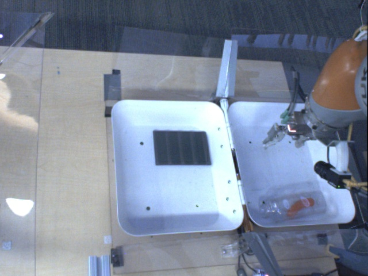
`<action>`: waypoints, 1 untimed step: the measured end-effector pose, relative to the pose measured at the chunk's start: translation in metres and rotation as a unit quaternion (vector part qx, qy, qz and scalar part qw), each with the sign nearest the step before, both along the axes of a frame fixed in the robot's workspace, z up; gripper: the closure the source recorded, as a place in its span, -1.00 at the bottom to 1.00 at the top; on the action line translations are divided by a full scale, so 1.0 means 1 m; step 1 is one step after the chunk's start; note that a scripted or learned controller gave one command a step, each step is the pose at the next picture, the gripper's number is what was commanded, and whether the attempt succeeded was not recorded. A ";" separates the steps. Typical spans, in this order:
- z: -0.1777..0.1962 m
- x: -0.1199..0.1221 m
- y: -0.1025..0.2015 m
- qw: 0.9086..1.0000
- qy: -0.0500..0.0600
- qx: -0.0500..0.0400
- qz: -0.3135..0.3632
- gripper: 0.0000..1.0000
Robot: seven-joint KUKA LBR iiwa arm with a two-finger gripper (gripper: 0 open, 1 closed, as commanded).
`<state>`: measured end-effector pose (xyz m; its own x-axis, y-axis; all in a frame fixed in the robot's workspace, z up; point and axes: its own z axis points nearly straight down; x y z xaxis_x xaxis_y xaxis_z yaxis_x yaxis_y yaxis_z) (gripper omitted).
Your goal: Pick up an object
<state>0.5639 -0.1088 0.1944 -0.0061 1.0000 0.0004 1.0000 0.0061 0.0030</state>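
— Where is the gripper [275, 134], and how wide is it?

— Over the upper part of the right bin [253, 171], reaching in from the right under the arm's orange band [339, 79]. Its fingers look slightly spread, with bare white bin floor between the tips. Nothing is pinched there.

— And the object to pick?

— A clear plastic object with an orange part [289, 206] lies near the front edge of the right bin, well apart from the gripper.

— What about the other side?

— The left bin [129, 171] has a dark ribbed rectangular panel [181, 148] lying flat on its floor, toward the back.

— The surroundings?

— Both bins sit side by side on a pale wooden bench [57, 154]. A metal divider strip [226, 73] rises behind the gap between them. Beyond the bench lies dark carpet [172, 4].
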 end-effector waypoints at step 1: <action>0.064 -0.019 -0.027 0.995 -0.002 -0.001 -0.101 -1.00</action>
<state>0.5448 -0.1360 0.2585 0.1948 0.9808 -0.0004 0.9808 -0.1948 0.0067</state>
